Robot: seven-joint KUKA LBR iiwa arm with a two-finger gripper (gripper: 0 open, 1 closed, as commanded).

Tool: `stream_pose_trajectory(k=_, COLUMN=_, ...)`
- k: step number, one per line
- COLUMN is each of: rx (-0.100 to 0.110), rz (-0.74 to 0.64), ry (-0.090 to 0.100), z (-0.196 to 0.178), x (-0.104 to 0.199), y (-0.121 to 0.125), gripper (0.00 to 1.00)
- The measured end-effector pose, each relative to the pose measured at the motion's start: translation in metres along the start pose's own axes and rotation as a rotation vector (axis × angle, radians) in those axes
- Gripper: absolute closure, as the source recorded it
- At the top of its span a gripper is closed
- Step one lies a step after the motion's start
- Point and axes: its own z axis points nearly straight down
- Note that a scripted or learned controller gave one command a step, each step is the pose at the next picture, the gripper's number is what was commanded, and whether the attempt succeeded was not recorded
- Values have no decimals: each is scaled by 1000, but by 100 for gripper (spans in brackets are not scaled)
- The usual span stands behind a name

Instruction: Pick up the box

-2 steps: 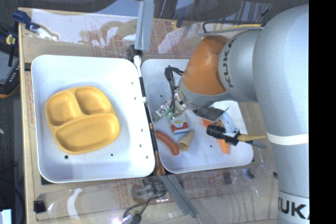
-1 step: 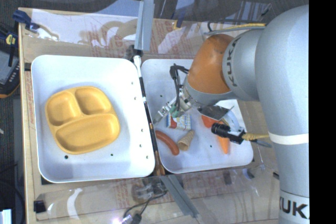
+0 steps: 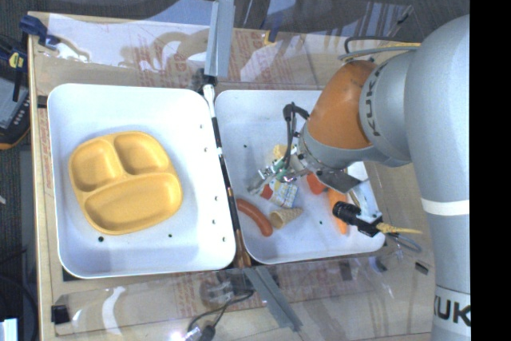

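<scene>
- A pale surface (image 3: pixel 120 52) carries two shallow white bins side by side, seen from above at a slant.
- The left bin (image 3: pixel 60 132) holds one yellow plate (image 3: pixel 124 180) with three compartments, lying flat near its middle.
- The right bin (image 3: pixel 247 124) has a small cluster of things gathered in its lower half, while its upper left part is bare white.
- A reddish-brown sausage (image 3: pixel 254 217) lies at a slant near the right bin's left wall, at the lower left of the cluster.
- The claw (image 3: pixel 271 174) is low over the cluster, just above and left of the box; whether it is released or clenched cannot be told, and nothing can be seen in its grasp.
- The box (image 3: pixel 285 192), small with blue, white and red print, rests on the bin floor in the middle of the cluster.
- A tan cone (image 3: pixel 287 214) lies just below the box, beside the sausage.
- A small orange piece (image 3: pixel 316 183) sits right of the box, under the wrist.
- A second orange piece (image 3: pixel 342 224) lies near the bin's lower right corner.
- The grey arm (image 3: pixel 415 108), with its orange band, reaches in from the right over the right bin.
</scene>
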Motion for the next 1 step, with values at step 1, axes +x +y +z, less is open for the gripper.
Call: stream_pose_trajectory(k=1, rx=-2, rz=-5, ry=-4, z=-10, x=0, y=1, gripper=100)
